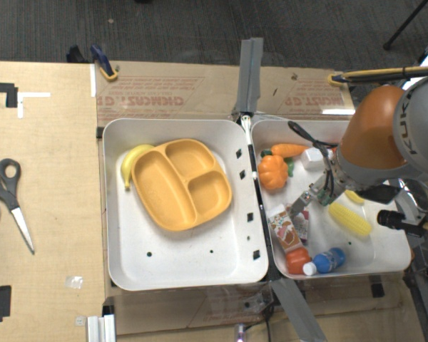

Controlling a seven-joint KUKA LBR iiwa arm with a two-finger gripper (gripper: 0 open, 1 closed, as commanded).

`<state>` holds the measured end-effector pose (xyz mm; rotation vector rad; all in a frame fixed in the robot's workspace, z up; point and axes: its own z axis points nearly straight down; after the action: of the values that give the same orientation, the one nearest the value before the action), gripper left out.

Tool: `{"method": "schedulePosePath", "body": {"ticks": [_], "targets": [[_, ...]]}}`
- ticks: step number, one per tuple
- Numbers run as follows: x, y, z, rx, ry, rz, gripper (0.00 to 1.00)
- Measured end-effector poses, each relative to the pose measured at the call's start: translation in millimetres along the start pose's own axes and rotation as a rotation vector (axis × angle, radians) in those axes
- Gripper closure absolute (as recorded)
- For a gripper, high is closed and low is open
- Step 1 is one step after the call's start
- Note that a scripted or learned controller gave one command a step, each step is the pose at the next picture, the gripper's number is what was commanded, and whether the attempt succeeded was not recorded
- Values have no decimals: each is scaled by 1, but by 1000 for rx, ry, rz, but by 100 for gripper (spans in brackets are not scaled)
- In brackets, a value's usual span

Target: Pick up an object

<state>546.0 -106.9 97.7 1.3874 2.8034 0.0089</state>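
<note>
Arm reaches into the right bin (396,258), gripper (304,204) low over the bin floor; can't tell how it is set or whether it grips anything. Just below it, a snack packet (286,228). Up-left, an orange pumpkin (272,172) and a carrot (288,149). To the right, a corn cob (350,218). Further below, a blue bottle (325,261). Left bin (171,262) has a yellow divided plate (182,184) over a banana (133,159).
</note>
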Motion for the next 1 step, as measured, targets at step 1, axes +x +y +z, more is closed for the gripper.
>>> {"method": "schedulePosePath", "body": {"ticks": [1], "targets": [[-13, -13, 0, 1, 2, 23, 0]]}}
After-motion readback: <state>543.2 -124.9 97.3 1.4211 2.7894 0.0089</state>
